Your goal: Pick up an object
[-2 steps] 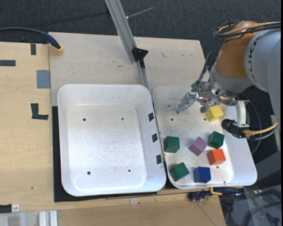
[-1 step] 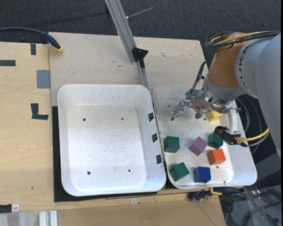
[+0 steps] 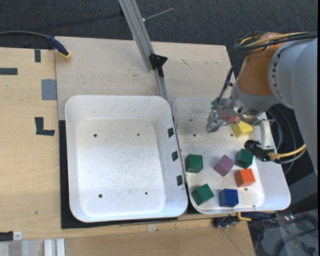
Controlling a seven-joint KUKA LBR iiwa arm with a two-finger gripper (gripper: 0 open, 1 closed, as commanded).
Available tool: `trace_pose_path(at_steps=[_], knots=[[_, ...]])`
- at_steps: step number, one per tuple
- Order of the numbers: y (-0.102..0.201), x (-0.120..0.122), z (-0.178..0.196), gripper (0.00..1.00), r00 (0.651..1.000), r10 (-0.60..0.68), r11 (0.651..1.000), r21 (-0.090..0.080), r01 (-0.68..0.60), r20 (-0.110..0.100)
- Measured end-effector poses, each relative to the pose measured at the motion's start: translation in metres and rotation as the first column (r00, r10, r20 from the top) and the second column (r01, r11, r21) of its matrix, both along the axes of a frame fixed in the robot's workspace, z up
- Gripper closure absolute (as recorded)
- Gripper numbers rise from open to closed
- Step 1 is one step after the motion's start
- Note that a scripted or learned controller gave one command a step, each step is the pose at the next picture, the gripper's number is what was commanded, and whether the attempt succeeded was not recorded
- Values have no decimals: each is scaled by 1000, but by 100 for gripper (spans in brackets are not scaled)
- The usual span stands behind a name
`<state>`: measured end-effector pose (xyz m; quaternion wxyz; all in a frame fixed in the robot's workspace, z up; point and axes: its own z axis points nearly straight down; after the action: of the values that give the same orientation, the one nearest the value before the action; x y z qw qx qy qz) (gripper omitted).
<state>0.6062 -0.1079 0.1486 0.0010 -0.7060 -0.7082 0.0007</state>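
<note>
The right bin (image 3: 192, 111) holds several small blocks: a yellow one (image 3: 242, 128), three green ones (image 3: 194, 163) (image 3: 244, 158) (image 3: 202, 193), a purple one (image 3: 223, 165), an orange-red one (image 3: 245, 177) and a blue one (image 3: 229, 197). My gripper (image 3: 217, 120) hangs over the upper middle of this bin, just left of the yellow block. The grey arm with its orange band (image 3: 256, 73) comes in from the right above it. I see no block between the fingers.
The left bin (image 3: 117, 156) lies beside the right one, sharing a rim with black clips (image 3: 175, 154). A slanted metal pole (image 3: 141, 33) rises behind the bins. Cables (image 3: 280, 153) run along the right bin's right side.
</note>
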Motion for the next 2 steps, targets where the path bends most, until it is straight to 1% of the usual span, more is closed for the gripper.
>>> trace_pose_path(at_steps=[1, 2], knots=[[9, 7, 53, 100, 1000, -1, 1000, 0, 1, 6], [10, 8, 97, 100, 1000, -1, 1000, -1, 1, 6]])
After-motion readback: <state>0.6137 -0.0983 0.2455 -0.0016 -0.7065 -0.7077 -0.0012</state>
